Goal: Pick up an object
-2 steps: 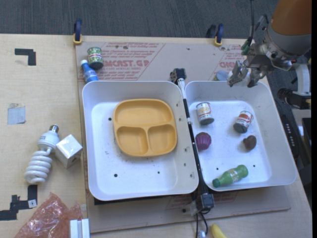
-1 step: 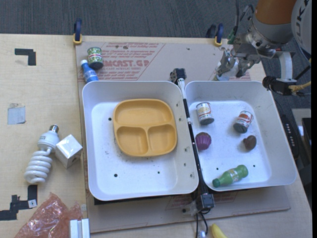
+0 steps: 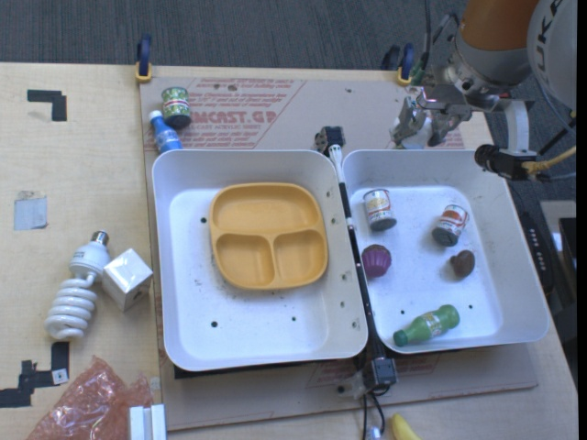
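Nearest the camera in the right bin (image 3: 514,273) lies a green bottle (image 3: 427,325) on its side along the front wall, untouched. Just behind it, a dark purple object (image 3: 376,260) near the divider and a small brown object (image 3: 461,263) toward the right wall. Further back stand two small cans, one (image 3: 378,209) by the divider and one (image 3: 449,225) more to the right; both carry labels, but the print is too small to read. All five candidates rest on the bin floor, so nothing has been lifted: the pick is at its very start.

In the left bin (image 3: 174,273) sits a yellow divided tray (image 3: 269,235), three compartments, no writing on it.

Beyond the bins, the cardboard sheet (image 3: 238,113) bears red print; "MCAST" followed by what looks like "G D" can be made out, the rest illegible. A small green-labelled can (image 3: 175,104) and a blue cap (image 3: 165,136) sit at its left end.

At the far right the gripper (image 3: 424,128) hangs above the back rim of the right bin, well apart from every object. Whether it is released or clenched cannot be told from this angle, and nothing is seen in its grasp. Everything remains: choose a target, descend, close, lift.
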